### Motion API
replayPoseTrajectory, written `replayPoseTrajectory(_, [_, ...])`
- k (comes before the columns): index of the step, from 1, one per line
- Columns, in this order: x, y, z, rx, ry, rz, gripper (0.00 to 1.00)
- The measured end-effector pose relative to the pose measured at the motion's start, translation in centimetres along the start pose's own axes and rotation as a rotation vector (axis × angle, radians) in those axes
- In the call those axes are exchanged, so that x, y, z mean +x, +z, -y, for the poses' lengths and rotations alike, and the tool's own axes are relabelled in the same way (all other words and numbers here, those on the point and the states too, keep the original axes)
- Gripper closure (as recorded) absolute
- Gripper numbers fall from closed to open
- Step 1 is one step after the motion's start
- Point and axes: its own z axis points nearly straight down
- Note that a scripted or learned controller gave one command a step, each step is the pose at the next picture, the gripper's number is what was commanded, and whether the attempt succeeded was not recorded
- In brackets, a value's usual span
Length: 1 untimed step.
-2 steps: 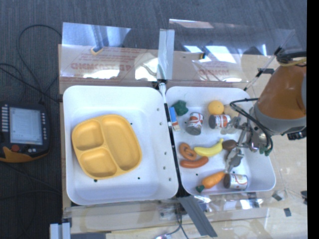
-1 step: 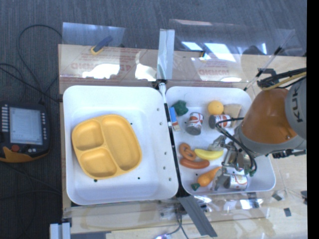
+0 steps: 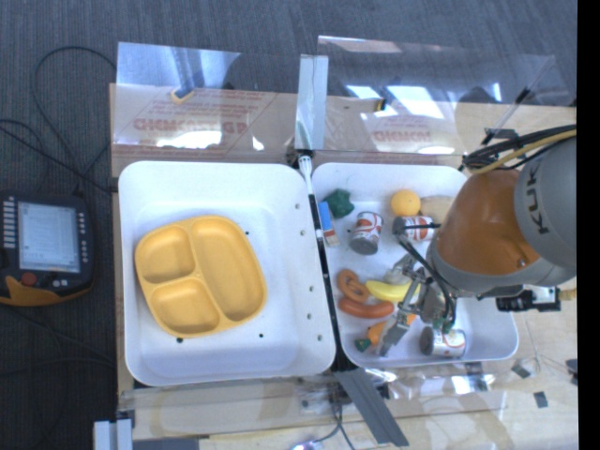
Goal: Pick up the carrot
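Observation:
The carrot (image 3: 377,330), small and orange, lies near the front of the right bin (image 3: 487,345), just below a yellow banana (image 3: 386,290). My gripper (image 3: 397,330) reaches down and to the left from the orange-banded wrist and sits right at the carrot's right end, low over the bin floor. The gripper body hides part of the carrot, so I cannot tell whether they touch.
Around the carrot lie a curved red-orange piece (image 3: 351,293), a can (image 3: 448,342) at the front right, two more cans (image 3: 366,232), an orange ball (image 3: 405,202), and green (image 3: 337,201) and blue (image 3: 325,218) items. The left bin (image 3: 150,181) holds a yellow divided plate (image 3: 199,275).

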Motion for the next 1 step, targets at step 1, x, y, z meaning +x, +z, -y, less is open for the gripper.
replayPoseTrajectory(1, [0.53,0.01,-1.46,-0.001,0.226,0.001,0.0])
